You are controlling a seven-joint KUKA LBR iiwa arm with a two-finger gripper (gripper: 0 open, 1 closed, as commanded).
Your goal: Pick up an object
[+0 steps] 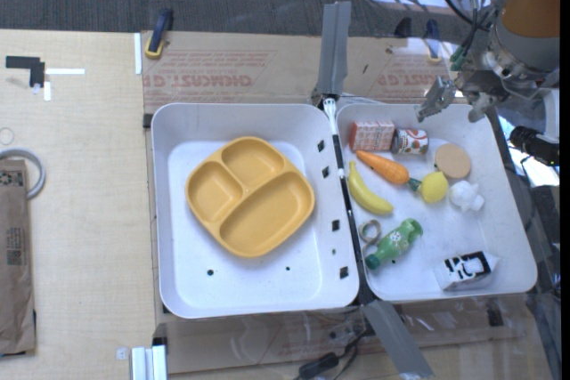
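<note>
Right now the left bin [169,218] holds a yellow divided plate [250,195] near the frame's middle. Beside it, the right bin [512,218] holds a banana [366,190], a carrot [385,166], a green bottle [392,243], a red carton [371,136], a small can [410,141], a lemon [433,187], a tan disc [452,161] and a black-and-white box [467,268]. My gripper [459,96] hangs at the upper right, over that bin's far rim, fingers spread, holding nothing.

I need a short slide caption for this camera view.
Grey KUKA arm's gripper above right white bin of toy food; yellow divided plate in left bin.
</note>
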